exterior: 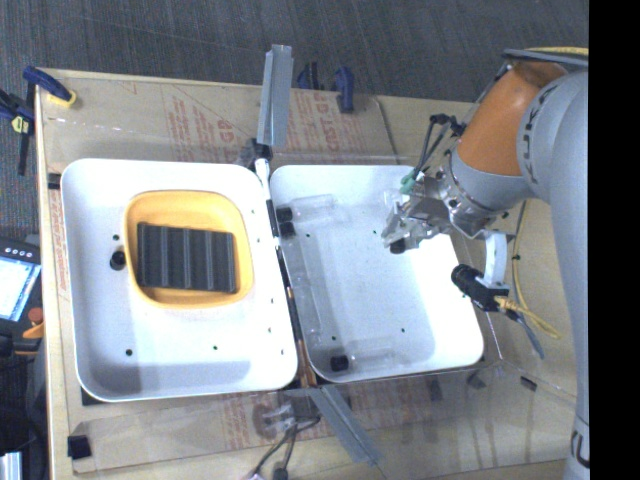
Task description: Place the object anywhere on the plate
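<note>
**End effector.** The end effector [408, 226] hangs over the right-hand bin [440, 338], near that bin's far right corner. Its mechanism is seen from above against the wrist hardware. How far open it is cannot be told, nor whether it has hold of anything.

**Directly beneath.** The white floor of the right-hand bin is bare under the end effector and on its near side. Two small dark fittings [339, 363] sit at the bin's left edge, well apart from the end effector.

**Governing relation.** The dark ridged object [187, 258] lies well away from the end effector, across the seam between the bins and slightly toward the front of the worktop [420, 428]. There is only one arm, so any reach must cross that seam. The object's long axis runs roughly along the line toward the end effector, with its ridges set across that line.

**Farther out.** The object rests flat on the yellow plate [160, 208], inside the plate's raised rim, with yellow margin visible on all sides. The plate sits in the left-hand bin [110, 358], toward its far half. A small dark spot [117, 260] lies just beyond the plate on the bin floor.

**Assessment.** Judged from this layout, the placement condition appears already satisfied. The room above both bins is open, so a retreat straight up looks unobstructed.
</note>
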### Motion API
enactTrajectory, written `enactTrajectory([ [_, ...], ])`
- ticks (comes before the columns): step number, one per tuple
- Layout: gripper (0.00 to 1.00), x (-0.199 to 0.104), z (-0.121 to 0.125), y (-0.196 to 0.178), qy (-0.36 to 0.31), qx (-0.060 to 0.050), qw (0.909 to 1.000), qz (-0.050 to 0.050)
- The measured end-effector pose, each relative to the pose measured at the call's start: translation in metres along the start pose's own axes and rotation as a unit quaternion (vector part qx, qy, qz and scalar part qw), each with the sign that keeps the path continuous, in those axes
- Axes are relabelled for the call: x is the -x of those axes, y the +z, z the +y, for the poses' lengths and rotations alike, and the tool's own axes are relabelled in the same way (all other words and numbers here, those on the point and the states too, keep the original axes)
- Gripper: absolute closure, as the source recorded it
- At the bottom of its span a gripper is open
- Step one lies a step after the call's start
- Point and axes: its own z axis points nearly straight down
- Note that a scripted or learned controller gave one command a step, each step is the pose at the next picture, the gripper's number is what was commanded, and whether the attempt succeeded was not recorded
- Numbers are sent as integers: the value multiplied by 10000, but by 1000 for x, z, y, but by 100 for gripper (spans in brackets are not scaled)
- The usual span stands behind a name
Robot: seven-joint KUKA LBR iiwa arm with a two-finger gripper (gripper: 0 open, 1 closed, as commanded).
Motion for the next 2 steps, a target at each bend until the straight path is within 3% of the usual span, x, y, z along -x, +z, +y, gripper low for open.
enactTrajectory([
  [1, 100, -87, -18, -2, -672, 28, 9977, -15],
  [2, 100, -143, -8, 15, -1620, 24, 9868, -21],
])
